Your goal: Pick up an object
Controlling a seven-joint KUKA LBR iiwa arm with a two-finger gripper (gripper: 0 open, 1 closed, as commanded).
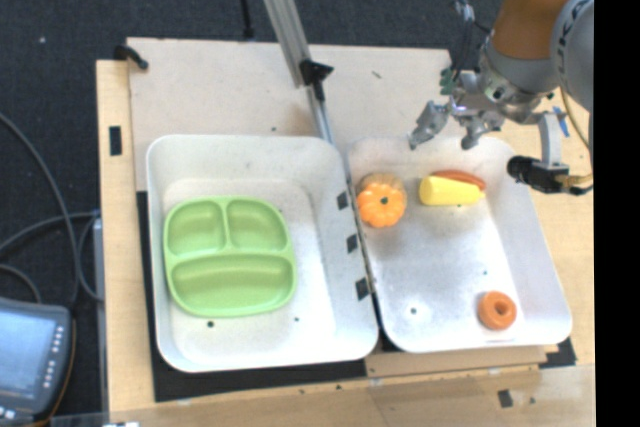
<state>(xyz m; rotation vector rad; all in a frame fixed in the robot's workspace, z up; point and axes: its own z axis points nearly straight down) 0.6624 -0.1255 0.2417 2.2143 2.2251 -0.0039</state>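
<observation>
The gripper hangs over the far edge of the right bin, its jaws spread open with nothing between them; the arm with its orange band rises behind it at the upper right. Just below the gripper, near the bin's far wall, lies a yellow block with a red piece along its far side; its long axis runs left to right, the tapered end pointing left toward a small orange pumpkin just beside it. An orange ring sits well apart in the near right corner. The left bin holds a green divided tray; both bins rest on the desk.
</observation>
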